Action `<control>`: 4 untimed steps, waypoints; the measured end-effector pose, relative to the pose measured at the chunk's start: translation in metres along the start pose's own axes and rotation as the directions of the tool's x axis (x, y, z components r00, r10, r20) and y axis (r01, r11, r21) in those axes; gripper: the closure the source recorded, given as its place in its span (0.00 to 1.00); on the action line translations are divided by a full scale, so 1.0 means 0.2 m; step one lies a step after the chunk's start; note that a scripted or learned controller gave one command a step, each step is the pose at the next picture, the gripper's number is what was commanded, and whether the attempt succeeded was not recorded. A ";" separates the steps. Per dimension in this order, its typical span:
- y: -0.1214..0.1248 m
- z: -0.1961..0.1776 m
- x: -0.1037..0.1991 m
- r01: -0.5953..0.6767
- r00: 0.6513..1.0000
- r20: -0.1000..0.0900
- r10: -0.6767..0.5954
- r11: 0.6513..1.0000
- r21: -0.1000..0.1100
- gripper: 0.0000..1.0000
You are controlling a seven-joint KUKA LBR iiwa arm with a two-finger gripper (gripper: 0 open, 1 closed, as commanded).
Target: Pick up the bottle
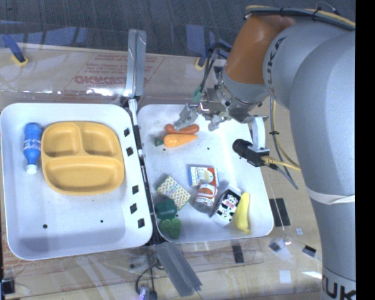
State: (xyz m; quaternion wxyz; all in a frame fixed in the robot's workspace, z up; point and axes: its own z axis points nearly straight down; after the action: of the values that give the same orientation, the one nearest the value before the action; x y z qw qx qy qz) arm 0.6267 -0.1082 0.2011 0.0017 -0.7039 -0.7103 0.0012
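The bottle [31,146] is blue with a white label and a white cap. It lies along the left wall of the left bin [69,230], beside a yellow divided plate [82,156]. My gripper [200,117] hangs over the back of the right bin [256,186], far to the right of the bottle. Its fingers are open and hold nothing. They sit just above and behind two orange carrots [180,135].
The right bin also holds a patterned packet [174,191], a small blue carton [202,175], a red can [205,196], a cow-print carton [227,206], a banana [243,212], a green pepper [165,208] and broccoli [170,228]. A metal divider [136,61] stands between the bins.
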 end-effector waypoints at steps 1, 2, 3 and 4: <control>-0.28 0.42 0.09 0.019 1.000 0.000 -0.019 1.000 0.001 0.00; -0.32 0.09 0.04 0.001 1.000 0.000 -0.001 1.000 -0.003 0.00; -0.62 0.51 -0.10 0.302 0.953 0.004 -0.301 0.953 -0.015 0.00; -0.66 0.52 0.03 0.259 0.966 0.008 -0.259 0.966 -0.016 0.00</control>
State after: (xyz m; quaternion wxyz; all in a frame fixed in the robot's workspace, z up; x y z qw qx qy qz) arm 0.4938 -0.1037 0.0970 -0.0062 -0.6050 -0.7962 -0.0031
